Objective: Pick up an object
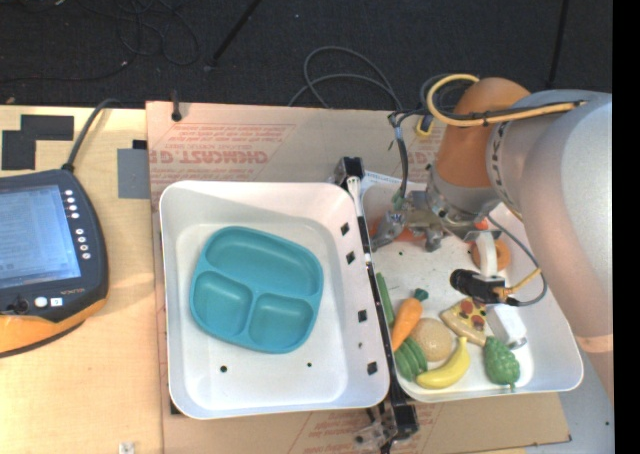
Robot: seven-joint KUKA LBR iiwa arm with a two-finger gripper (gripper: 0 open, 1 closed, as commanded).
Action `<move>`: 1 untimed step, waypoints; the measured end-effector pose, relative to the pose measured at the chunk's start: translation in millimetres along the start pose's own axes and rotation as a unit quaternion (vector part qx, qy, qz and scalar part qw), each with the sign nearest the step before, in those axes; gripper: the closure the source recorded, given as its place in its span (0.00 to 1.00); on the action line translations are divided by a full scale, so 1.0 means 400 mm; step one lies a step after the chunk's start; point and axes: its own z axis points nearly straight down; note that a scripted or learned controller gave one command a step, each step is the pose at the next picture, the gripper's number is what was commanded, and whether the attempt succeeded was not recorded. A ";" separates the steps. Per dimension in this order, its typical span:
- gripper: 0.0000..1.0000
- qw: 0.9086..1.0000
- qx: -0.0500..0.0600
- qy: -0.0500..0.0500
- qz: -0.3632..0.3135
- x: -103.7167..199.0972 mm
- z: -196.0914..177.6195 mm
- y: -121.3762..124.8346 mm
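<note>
The pincer (pixel 418 232) hangs low at the right bin's (pixel 560 382) far end, its opening impossible to tell, with the carrot (pixel 406 321) and banana (pixel 446 369) nearer the camera unlifted.

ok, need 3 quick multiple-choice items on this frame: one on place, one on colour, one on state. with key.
1. Where does the divided plate lie?
A. in the left bin
B. in the right bin
C. on the bench outside both bins

2. What colour is the divided plate?
A. red
B. teal
C. yellow

3. How does the banana stand to the end effector?
A. gripped by it
B. hanging under it
C. lying apart from it, at the right bin's near edge

Key: 1 A, the plate sits inside the left bin's walls. 2 B, it is blue-green all over. 3 C, the banana rests beside the carrot, well away from the end effector at the bin's far end.
</note>
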 end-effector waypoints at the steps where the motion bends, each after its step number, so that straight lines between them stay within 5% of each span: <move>1: 0.00 1.000 0.000 0.000 -0.001 0.001 0.000 0.000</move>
